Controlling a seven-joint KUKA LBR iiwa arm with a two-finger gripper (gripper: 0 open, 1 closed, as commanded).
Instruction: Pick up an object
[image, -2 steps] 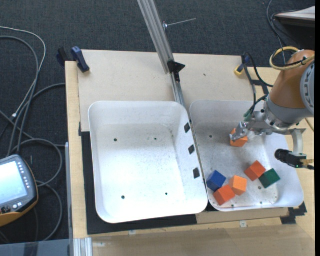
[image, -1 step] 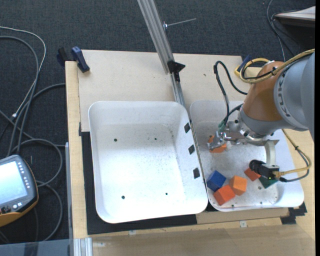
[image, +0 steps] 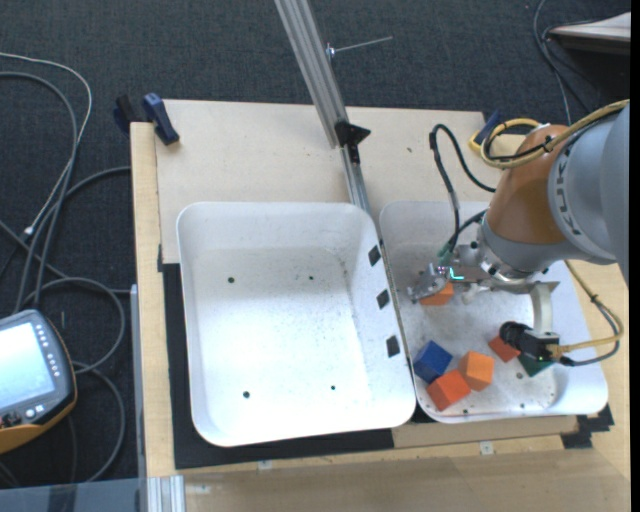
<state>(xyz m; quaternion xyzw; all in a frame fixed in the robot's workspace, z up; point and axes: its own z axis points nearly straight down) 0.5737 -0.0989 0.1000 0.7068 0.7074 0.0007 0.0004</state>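
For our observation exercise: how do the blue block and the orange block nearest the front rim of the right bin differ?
The blue block is blue and lies farther from the front rim; the orange block is orange-red and lies just in front of it. They look similar in size, and both rest in the right bin.

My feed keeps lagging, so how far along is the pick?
Done: the gripper is down in the right bin, at an orange object. In hand: nothing I can confirm as held. Left: grasping and lifting; the blue block and the orange blocks lie untouched.
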